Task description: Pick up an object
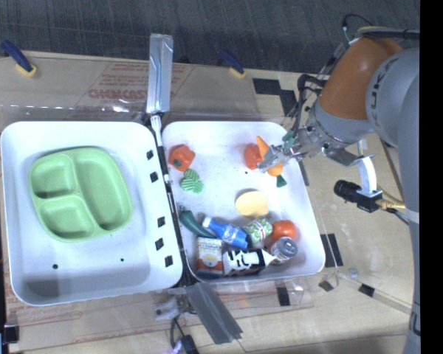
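Two white bins sit side by side, and I take the right bin (207,135) as my marker. Low in it, a blue bottle (225,231), a can (284,249) and some packets are heaped together, and I can't tell them all apart. A yellow lemon (252,203) lies near its middle. My claw (275,155) is at its far right wall, right over an orange carrot toy (255,153). I cannot tell how my claw is set. The left bin (15,198) holds a green tray (78,192).
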Controlling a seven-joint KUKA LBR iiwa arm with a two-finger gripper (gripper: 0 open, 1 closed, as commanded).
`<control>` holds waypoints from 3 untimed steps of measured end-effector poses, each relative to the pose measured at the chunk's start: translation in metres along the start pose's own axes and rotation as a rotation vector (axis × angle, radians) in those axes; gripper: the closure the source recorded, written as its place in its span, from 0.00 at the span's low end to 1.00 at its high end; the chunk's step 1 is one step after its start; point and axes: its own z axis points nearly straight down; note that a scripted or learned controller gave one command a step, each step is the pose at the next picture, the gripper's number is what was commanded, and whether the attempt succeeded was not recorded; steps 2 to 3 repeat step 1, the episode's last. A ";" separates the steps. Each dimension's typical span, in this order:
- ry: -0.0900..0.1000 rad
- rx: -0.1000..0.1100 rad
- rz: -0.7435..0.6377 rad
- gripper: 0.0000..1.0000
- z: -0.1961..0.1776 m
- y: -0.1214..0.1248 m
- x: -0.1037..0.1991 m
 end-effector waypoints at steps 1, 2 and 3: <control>0.001 0.002 0.029 1.00 -0.009 -0.003 -0.001; 0.001 0.002 0.029 1.00 -0.009 -0.003 -0.001; 0.001 0.002 0.029 1.00 -0.009 -0.003 -0.001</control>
